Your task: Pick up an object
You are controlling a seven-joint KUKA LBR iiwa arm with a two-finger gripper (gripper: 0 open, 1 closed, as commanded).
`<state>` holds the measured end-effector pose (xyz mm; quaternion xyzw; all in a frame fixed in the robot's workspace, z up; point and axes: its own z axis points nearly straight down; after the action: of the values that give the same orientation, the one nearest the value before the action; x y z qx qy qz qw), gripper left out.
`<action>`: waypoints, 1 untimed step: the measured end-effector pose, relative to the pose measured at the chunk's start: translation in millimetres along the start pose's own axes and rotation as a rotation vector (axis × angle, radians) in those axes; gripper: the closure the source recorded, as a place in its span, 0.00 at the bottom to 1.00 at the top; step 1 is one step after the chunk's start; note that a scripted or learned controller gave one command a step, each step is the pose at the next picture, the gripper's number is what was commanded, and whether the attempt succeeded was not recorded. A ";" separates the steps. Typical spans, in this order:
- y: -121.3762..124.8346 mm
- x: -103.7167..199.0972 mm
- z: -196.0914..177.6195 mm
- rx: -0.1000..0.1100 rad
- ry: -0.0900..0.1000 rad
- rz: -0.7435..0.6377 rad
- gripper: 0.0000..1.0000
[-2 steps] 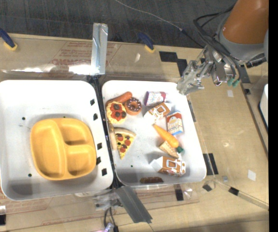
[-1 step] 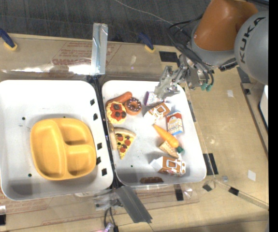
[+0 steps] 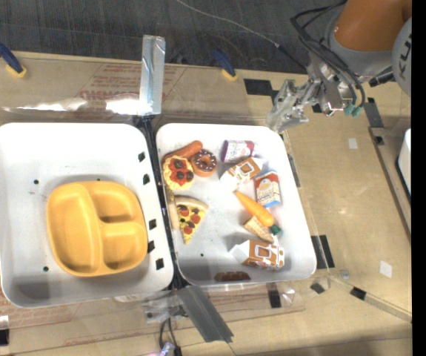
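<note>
My gripper (image 3: 281, 115) hangs over the back right corner of the right bin (image 3: 220, 269), above its rim, with its fingers spread apart and nothing between them. Below it in the bin lie toy foods: a purple packet (image 3: 236, 150), a chocolate donut (image 3: 204, 162), a sausage (image 3: 185, 151), a round pizza (image 3: 178, 172), a pizza slice (image 3: 189, 217), a carrot (image 3: 255, 208), a small carton (image 3: 268, 190) and two gingerbread houses (image 3: 264, 254). The purple packet is the nearest thing to the fingers.
The left bin (image 3: 12, 162) holds a yellow divided tray (image 3: 96, 228). A metal bracket (image 3: 152, 73) stands behind the gap between the bins. Blue clips (image 3: 10, 58) sit along the bench's back edge. Cables trail from the wrist at upper right.
</note>
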<state>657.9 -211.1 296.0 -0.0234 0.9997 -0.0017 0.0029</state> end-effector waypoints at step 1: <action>74.8 63.7 40.3 -0.005 0.006 -0.013 1.00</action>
<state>591.0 -139.5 255.1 -0.0298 0.9996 0.0009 -0.0004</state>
